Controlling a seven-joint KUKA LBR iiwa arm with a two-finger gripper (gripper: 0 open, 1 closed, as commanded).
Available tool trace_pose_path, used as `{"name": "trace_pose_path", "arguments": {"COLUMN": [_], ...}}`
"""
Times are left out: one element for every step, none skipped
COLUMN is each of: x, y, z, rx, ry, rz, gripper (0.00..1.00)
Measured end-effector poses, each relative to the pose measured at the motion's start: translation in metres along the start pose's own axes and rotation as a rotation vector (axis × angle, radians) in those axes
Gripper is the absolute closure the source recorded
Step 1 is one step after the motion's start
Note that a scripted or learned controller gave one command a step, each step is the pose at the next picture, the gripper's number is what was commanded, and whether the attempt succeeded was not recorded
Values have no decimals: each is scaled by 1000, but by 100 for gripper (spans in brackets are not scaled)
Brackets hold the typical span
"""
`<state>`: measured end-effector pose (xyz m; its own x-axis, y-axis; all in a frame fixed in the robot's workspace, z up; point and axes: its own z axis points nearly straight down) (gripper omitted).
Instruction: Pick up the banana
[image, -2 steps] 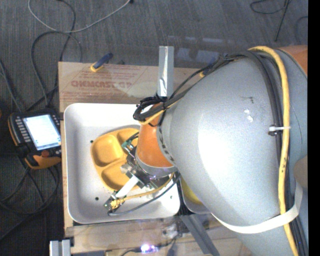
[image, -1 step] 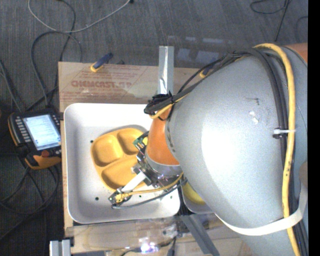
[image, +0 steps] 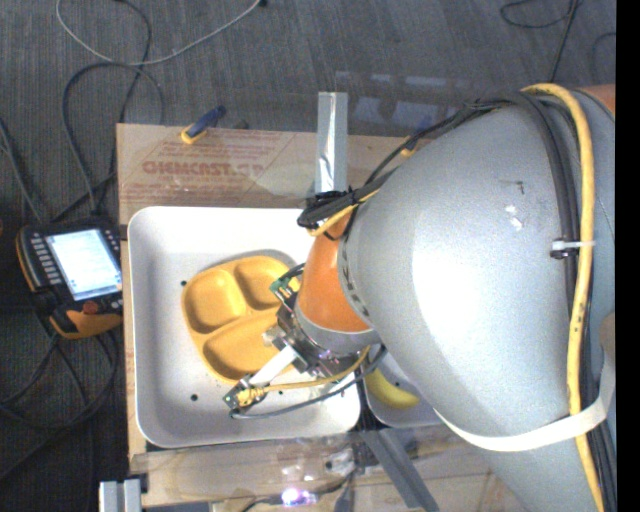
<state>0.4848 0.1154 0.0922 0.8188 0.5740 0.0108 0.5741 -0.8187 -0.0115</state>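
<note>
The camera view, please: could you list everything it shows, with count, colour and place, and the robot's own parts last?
white bin: one clearly seen, white, left of centre on the bench; the rim of a second shows beside it under the arm.
divided tray: one, yellow, lying in the white bin.
banana: one, yellow, partly hidden beneath the arm, in the second bin.
board: one, brown with red print, under the bins.
pendant: one, black and orange with a lit screen, on the floor at left.
cables: several, dark and pale, on the grey carpet.
arm: one, grey with an orange band.
gripper: one, low over the white bin's near side.
</note>
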Motion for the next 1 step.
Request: {"name": "trace_pose_path", "arguments": {"x": [13], "y": [-14], "z": [-244], "rx": [-14], "ry": [-12], "rz": [185], "gripper": [0]}}
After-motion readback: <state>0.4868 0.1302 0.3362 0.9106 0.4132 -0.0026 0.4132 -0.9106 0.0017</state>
